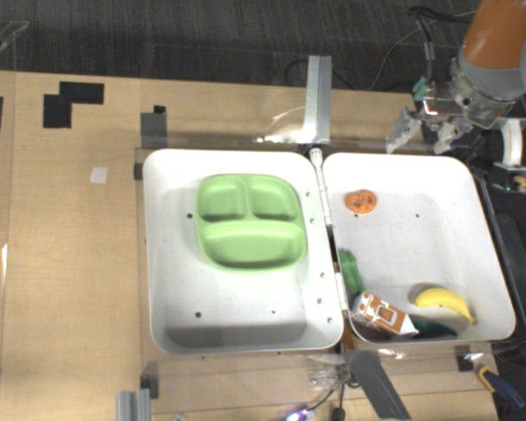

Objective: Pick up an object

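Camera view, entry: two-finger gripper is seen beyond the far edge of the right shallow white bin, fingers spread apart, nothing held between them. Yellow curved plastic banana is lodged near the near right corner of that bin, beside a brown-and-white printed carton at the near edge. Small round orange disc is placed toward the far left corner. Banana is judged light, stiff and smooth; a grasp across its middle is advised. Green divided plastic tray is held in the left white bin.
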{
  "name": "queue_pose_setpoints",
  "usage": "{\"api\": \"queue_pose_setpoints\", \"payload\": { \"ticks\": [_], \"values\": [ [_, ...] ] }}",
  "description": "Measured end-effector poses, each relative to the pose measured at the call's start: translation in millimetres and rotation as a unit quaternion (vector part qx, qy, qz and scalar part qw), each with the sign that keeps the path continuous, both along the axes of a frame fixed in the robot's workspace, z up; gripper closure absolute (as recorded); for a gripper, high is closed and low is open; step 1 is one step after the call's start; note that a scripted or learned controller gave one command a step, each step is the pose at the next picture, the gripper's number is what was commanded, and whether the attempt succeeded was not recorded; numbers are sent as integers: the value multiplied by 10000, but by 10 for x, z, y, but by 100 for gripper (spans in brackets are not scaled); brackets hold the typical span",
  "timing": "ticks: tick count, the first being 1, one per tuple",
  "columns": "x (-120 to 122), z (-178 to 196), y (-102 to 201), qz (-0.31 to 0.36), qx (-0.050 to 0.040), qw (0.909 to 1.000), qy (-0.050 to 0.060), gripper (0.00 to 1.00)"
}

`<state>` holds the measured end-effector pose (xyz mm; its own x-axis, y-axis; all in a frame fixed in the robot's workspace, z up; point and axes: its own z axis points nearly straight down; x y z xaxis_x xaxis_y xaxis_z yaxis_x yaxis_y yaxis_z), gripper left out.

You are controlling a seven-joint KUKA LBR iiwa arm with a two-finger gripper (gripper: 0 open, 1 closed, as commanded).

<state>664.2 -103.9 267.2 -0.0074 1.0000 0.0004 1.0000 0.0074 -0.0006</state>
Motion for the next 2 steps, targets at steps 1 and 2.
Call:
{"api": "queue_pose_setpoints", "payload": {
  "ticks": [1, 2],
  "values": [
    [-35, -1616, 28, 38, 1, 10000, -9, 0],
    [-178, -1780, 166, -93, -11, 9999, -64, 0]
  ]
}}
